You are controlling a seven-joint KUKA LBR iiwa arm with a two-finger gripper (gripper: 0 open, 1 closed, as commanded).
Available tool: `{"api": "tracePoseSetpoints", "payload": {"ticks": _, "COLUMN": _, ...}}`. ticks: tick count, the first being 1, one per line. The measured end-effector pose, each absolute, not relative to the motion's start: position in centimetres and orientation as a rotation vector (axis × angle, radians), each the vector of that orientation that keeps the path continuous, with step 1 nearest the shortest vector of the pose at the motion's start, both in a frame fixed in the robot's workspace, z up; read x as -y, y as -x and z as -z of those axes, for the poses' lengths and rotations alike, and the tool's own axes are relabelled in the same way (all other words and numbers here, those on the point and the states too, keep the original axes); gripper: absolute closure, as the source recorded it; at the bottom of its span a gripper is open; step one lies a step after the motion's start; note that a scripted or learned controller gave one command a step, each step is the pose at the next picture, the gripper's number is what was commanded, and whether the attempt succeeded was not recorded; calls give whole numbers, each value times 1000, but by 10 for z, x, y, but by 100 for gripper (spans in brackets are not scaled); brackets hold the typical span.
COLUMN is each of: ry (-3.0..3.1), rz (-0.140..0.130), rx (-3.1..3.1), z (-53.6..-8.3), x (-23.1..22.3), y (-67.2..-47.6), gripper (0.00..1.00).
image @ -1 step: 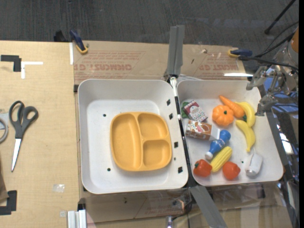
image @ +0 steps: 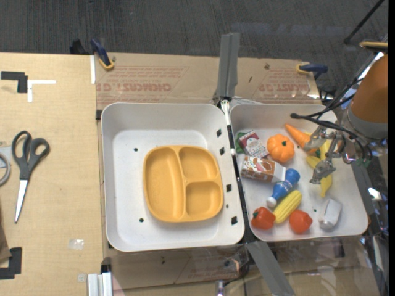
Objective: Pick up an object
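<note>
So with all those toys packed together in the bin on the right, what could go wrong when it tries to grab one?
The hand hangs over a tight cluster: a banana, a carrot and a small pumpkin lie close together, so it might nudge a neighbour or catch two at once. It is also near the right bin's far wall, which could block one side. Round pieces like the pumpkin may simply slip out.

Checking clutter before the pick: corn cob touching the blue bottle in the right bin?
Touching. In the camera view the corn cob lies against the lower end of the blue bottle, no gap between them.
</note>
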State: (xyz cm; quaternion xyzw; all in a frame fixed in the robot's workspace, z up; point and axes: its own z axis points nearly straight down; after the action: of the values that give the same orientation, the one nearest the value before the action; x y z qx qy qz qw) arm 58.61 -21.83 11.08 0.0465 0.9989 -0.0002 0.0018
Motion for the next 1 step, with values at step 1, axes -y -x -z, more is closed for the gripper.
{"api": "tracePoseSetpoints", "payload": {"ticks": 1, "ry": -225, "rz": 0, "rx": -3131, "z": -92, "x": 148, "y": -558, "gripper": 0}}
